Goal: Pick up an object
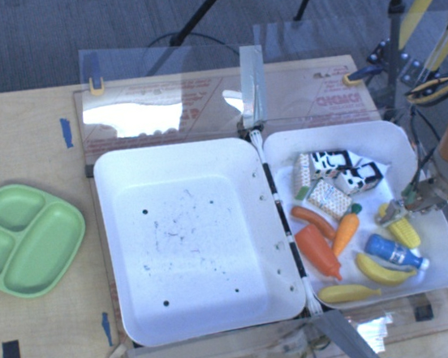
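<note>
reaching in from right, gripper (411, 200) sits at right bin's (444, 268) edge by small yellow corn cob (404, 231); you cannot tell how wide it is or if anything is held. corn likely light, stiff, ridged, so pinch mid-body. same bin holds orange carrot (345, 232), yellow bananas (349, 292), blue bottle (393, 252). left bin (127, 252) bare.
</note>
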Tool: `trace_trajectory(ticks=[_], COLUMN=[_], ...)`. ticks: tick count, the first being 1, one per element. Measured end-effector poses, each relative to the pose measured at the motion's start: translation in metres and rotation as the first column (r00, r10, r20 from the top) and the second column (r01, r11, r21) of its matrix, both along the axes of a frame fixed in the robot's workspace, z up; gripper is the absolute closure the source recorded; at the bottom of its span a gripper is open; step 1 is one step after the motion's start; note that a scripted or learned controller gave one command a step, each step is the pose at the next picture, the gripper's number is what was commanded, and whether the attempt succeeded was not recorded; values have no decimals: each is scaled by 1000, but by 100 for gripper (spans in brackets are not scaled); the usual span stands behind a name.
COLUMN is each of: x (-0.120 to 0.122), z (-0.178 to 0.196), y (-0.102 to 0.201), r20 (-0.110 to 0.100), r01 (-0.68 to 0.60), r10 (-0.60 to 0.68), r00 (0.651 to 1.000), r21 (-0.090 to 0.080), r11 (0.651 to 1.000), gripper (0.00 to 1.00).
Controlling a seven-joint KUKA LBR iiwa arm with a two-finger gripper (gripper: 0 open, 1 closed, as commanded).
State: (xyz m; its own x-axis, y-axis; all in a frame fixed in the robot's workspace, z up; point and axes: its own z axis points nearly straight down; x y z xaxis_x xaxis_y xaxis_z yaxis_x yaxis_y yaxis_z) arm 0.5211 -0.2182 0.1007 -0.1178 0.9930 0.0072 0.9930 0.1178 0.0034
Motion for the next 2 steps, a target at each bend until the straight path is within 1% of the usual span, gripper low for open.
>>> trace_trajectory(ticks=[1, 2], x=[1, 66], z=[7, 113], y=[-2, 55], r20=[1, -4], r01=[3, 174], r10=[-3, -174], r00=[1000, 985], r21=[0, -8], r11=[1000, 985], gripper=[100, 100])
